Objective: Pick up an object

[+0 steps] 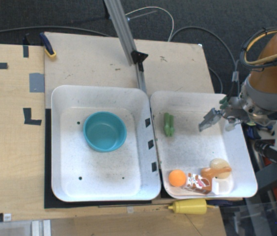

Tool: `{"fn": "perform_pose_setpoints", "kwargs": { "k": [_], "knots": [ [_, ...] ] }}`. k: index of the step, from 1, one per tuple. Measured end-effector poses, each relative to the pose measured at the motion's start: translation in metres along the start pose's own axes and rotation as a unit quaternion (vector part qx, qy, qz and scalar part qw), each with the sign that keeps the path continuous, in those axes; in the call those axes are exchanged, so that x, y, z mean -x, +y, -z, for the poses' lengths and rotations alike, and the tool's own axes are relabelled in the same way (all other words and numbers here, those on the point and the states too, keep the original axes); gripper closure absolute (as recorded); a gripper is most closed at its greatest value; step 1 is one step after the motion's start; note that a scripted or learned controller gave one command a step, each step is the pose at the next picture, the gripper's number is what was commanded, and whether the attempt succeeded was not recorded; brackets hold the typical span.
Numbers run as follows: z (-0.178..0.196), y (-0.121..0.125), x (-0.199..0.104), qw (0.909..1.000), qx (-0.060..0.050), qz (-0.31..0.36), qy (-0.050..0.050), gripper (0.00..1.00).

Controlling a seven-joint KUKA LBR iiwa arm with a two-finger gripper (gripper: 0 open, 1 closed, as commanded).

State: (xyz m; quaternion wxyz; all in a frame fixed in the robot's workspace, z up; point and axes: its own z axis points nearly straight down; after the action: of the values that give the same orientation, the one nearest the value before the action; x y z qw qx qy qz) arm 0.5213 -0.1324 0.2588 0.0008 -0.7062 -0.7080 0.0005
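jaws are seen parted and empty on the gripper (217, 120), held over the right bin (236, 146). nothing is lifted yet; the nearest candidate, a green object (168, 124), lies well left of it, so the whole pick is judged outstanding.

You've got two white bins, both speckled with dark grit: left bin (65, 176), right bin (241, 171). Teal bowl (105, 131) sits near centre of the left one. In the right bin: green piece (168, 124) at 10 o'clock, orange ball (177, 178) at 7 o'clock, red-and-white patterned wrapper (197, 182) beside it, orange and cream items (218, 170) at 5 o'clock. Yellow bottle (190, 206) at 6 o'clock below the right bin. Counter (6, 132) is pale wood with grey tape marks. Claw (210, 119) is grey; arm (266, 68) is grey with an orange band. Blue-and-yellow clamp (48, 45) at 11 o'clock.
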Motion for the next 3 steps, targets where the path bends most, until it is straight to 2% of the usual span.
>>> {"fn": "perform_pose_setpoints", "kwargs": {
  "k": [1, 3],
  "knots": [
    [0.0, 0.0, 0.0, 1.0, 0.0, 0.0, 0.0, 0.0],
    [-0.097, -0.004, 0.01, 1.0, -0.002, -0.001, 0.0, 0.0]
  ]
}}
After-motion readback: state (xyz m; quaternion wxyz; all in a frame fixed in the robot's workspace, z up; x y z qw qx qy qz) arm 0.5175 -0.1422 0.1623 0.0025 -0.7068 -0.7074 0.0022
